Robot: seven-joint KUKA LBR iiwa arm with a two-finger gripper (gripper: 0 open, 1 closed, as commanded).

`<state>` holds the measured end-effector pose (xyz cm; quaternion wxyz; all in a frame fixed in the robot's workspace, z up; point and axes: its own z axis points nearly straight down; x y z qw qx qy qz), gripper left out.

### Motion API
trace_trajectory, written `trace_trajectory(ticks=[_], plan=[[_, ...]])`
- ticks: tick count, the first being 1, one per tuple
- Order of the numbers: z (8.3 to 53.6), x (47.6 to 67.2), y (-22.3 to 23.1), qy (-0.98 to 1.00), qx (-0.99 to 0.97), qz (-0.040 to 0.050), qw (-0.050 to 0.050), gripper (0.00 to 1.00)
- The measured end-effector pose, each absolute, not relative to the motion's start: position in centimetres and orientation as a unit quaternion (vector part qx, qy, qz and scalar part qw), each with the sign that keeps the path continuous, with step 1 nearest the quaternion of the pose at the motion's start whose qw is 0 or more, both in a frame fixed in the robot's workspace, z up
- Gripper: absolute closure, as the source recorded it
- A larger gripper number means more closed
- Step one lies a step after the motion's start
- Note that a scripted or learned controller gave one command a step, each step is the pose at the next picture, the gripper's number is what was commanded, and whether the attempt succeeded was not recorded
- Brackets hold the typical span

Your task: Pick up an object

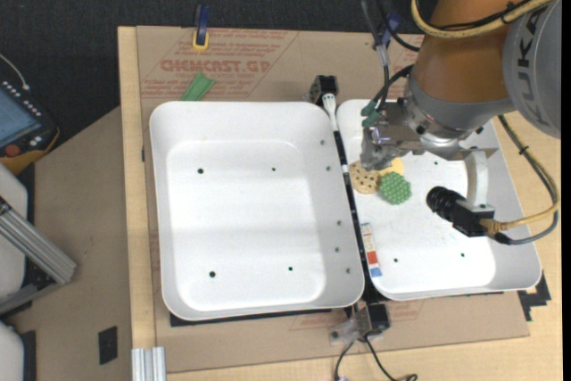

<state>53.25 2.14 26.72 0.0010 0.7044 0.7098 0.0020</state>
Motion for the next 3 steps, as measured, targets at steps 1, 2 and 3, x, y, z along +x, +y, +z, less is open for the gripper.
trace_trajectory(ticks=[1, 2, 3], plan=[[33.5, 47.8, 8.1, 0.71, 0.704, 0.0037, 0.001, 1.0], [21.2, 50.3, 12.2, 0.708, 0.706, -0.0047, -0.004, 1.0], [37.1, 50.0, 20.2, 0.711, 0.703, 0.0095, 0.003, 1.0]])
